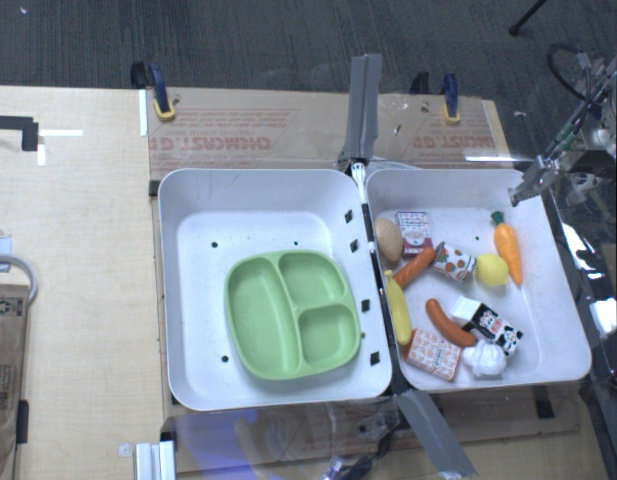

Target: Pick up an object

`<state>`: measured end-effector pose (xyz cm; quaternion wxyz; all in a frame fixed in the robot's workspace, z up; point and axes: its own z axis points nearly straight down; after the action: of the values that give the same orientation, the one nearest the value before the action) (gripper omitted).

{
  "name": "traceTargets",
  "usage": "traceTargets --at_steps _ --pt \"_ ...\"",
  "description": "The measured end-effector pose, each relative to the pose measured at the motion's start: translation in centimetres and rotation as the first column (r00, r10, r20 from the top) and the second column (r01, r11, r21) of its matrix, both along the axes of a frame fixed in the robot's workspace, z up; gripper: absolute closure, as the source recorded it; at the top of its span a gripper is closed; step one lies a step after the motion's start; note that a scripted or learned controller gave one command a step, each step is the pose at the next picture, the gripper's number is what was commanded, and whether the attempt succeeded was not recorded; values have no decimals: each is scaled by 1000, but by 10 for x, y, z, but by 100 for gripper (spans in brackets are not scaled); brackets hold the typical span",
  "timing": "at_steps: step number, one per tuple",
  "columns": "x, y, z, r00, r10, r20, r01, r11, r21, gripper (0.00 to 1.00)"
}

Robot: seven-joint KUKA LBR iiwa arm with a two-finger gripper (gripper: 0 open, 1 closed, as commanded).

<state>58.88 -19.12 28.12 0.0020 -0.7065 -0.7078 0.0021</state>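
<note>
where cardboard point(228, 128) shows, mirrored "chemcast" print, small carton point(415, 230) label unreadable

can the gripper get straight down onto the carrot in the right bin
Probably yes. The carrot lies uncovered near the right bin's far right side, touching just the lemon, with nothing over it. The bin wall beside it may crowd one finger.

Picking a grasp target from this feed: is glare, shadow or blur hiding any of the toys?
Camera view: even lighting, soft shadows; the green divided plate and carrot read sharply. The white toy washes into the right bin. A bluish reflection smears the bottom edge; the arm's end at right is cluttered, hard to read.
</note>
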Motion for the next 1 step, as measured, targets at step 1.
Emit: traceTargets --at_steps 1 --pt "21 -28 -75 967 256 2 -256 967 2 0"
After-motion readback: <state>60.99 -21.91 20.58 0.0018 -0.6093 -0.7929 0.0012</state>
